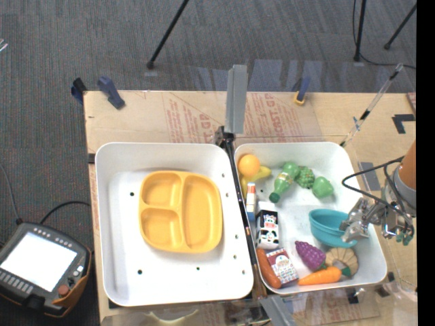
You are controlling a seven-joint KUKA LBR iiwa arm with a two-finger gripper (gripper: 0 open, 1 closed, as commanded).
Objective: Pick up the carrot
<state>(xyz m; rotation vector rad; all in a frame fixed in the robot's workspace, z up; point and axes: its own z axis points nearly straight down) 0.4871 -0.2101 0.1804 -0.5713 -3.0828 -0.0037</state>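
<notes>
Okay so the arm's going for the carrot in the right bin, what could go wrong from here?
1. The carrot lies in the near corner of the right bin, close to its wall, which may leave the fingers little room.
2. The purple grapes and a tan ridged toy crowd it, so the gripper might nudge or grab those instead.
3. The gripper sits over the blue bowl, so it could bump the bowl on the way across.

Right white bin: orange plastic carrot at front wall, beside purple toy grapes; end effector over teal bowl.
</notes>
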